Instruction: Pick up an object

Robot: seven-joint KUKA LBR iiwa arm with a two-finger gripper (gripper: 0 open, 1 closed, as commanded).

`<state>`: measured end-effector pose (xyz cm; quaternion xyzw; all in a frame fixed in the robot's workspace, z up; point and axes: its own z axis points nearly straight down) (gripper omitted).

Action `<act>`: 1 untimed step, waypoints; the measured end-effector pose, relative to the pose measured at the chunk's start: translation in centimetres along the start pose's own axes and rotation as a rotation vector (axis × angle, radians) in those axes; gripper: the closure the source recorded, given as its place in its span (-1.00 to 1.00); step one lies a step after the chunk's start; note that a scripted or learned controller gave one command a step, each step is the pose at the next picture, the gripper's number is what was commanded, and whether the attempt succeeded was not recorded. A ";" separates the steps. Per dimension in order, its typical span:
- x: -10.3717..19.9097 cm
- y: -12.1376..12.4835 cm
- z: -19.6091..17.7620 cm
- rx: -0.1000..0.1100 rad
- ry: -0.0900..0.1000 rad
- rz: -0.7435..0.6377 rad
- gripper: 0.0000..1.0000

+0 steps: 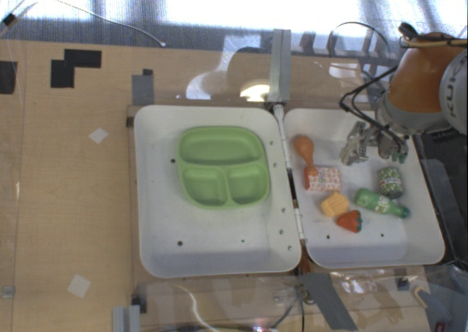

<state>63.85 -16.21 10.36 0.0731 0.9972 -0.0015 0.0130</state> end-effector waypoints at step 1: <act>-1.6 7.9 -7.5 -0.004 0.009 0.148 1.00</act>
